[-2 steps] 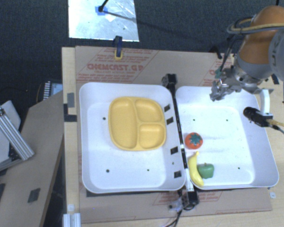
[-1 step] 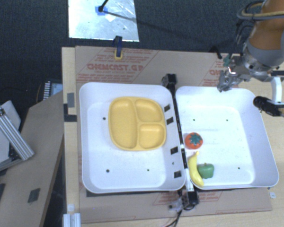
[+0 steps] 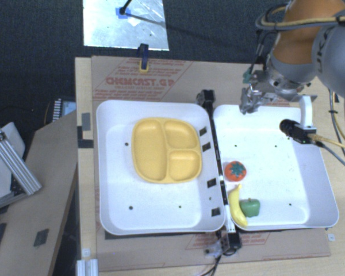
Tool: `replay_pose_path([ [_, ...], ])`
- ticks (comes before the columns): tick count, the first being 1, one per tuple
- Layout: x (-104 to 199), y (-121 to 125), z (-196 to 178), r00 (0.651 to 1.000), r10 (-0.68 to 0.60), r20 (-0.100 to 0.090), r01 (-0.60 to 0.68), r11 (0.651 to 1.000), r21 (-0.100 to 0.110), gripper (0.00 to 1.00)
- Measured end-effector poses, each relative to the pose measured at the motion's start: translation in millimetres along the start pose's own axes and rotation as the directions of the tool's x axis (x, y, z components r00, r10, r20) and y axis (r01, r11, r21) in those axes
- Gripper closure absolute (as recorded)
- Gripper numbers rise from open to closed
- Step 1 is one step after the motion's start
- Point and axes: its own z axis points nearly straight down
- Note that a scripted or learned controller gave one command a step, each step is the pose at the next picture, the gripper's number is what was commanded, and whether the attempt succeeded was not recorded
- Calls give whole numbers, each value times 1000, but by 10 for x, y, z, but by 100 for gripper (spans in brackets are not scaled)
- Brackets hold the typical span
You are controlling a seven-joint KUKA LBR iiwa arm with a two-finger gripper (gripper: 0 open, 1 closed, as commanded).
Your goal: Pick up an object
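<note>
Three toys (image 3: 241, 195) well apart from gripper (image 3: 250, 104), near bin's (image 3: 310, 171) front.

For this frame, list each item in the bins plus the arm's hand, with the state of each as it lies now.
yellow divided plate: lying flat in the left bin, right side up, nothing in its compartments.
toy tomato: resting in the right bin by the divider.
toy banana: lying at the right bin's near left edge, touching the green toy.
green toy pepper: resting beside the banana.
hand: over the right bin's far edge, nothing seen in it.
</note>
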Motion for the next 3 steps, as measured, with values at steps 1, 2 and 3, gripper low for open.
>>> replay_pose_path([
  [1, 533, -79, 56, 1000, -1, -1, 1, 1000, 2, 100],
  [2, 1018, 28, 23, 1000, 0, -1, 0, 1000, -1, 100],
  [3, 1493, 63, 10, 1000, 0, -1, 0, 1000, 0, 100],
])
